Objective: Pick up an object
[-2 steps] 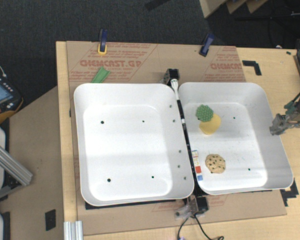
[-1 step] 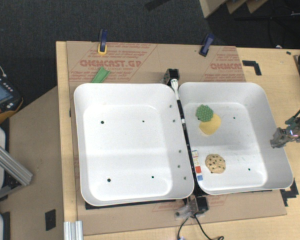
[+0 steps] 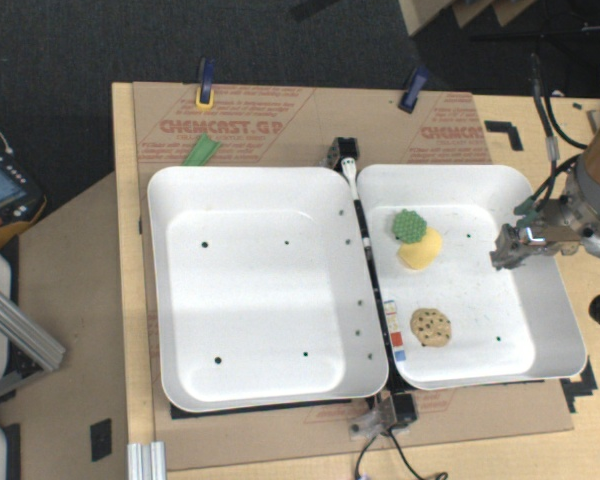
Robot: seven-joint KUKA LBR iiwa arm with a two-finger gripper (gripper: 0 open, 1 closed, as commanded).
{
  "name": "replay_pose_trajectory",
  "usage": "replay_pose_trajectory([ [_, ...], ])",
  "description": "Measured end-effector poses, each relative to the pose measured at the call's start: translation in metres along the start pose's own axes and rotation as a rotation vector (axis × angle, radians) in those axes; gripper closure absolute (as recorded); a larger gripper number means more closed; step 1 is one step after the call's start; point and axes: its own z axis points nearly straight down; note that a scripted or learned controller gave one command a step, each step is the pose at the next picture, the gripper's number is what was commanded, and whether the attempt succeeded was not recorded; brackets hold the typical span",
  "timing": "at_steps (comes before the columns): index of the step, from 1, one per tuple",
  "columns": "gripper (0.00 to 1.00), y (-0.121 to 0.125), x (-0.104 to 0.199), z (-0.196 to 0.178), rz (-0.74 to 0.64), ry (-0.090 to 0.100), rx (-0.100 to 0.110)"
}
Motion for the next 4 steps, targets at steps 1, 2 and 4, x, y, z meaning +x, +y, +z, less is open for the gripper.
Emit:
replay_pose_trajectory([
  [1,1.0,0.0,0.055,-0.032,0.007,-0.001,0.003],
  [2,1.0,0.0,0.113,-0.029,0.006,0.0,0.01],
  [4,1.0,0.001,0.171,-0.089,0.006,0.0,0.003],
])
